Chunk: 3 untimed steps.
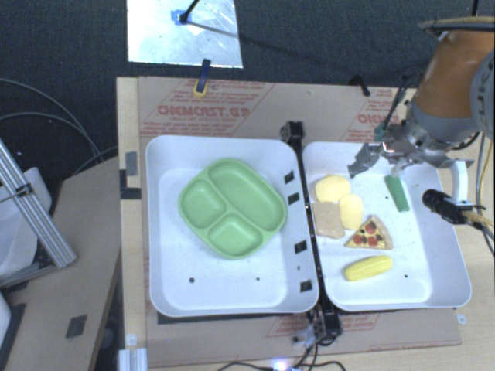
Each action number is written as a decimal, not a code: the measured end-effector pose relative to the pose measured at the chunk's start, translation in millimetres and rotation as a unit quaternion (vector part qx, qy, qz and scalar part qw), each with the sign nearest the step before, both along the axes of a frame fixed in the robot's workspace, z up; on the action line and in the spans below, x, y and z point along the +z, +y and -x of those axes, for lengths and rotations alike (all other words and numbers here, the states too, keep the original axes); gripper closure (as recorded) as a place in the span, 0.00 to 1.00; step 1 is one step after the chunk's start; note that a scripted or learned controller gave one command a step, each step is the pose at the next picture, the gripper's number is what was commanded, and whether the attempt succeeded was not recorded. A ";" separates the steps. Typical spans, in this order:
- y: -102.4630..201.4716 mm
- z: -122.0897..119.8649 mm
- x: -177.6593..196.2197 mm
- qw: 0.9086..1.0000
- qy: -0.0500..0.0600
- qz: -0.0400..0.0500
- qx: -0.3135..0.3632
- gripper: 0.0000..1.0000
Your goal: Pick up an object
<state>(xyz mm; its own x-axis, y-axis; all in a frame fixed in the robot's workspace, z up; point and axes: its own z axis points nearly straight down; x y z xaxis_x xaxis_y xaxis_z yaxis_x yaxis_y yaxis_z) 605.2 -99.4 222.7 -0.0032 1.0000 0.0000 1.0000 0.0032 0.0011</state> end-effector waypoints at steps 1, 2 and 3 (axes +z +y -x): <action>-28.4 40.4 -140.9 1.000 0.005 0.000 -0.003 0.00; -113.5 123.4 -138.6 1.000 0.002 0.001 -0.006 0.00; -57.6 78.8 -138.0 1.000 -0.002 -0.001 0.003 0.00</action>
